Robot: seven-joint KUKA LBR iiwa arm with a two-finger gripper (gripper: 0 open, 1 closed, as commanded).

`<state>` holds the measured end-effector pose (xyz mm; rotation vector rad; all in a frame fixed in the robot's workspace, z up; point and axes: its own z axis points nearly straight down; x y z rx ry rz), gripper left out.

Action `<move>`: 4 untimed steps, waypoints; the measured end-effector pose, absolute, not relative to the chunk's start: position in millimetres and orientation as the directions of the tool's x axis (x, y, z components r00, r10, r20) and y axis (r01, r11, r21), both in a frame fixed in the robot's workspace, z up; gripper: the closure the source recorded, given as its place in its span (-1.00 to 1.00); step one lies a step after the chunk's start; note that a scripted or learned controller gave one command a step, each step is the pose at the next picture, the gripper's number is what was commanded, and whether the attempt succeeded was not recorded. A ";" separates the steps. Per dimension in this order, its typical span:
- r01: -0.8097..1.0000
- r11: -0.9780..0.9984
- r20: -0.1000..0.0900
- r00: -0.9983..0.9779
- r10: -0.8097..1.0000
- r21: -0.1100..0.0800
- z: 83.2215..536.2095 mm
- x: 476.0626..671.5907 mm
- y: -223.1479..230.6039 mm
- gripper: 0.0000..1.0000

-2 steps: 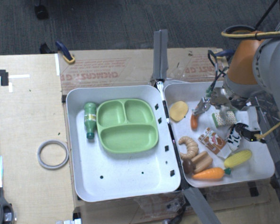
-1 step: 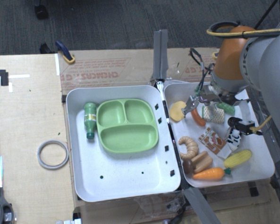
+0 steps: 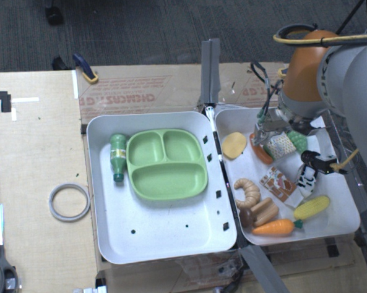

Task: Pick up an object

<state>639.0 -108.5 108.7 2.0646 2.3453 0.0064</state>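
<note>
the hand (image 3: 270, 130) hangs low over the pale mesh-wrapped green toy (image 3: 282, 144) in the right white plastic bin (image 3: 346, 216); its state i cannot tell. crowded neighbours, like the orange-red piece (image 3: 261, 151), may cause a slipped grasp.

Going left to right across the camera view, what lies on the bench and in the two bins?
Scissors → tape ring → green bottle → green divided tray → yellow chip-like piece → croissant → carrot → corn cob.
</note>
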 end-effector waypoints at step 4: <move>0.996 0.092 -0.008 -0.091 0.996 0.015 109.0 641.0 -110.0 -1.00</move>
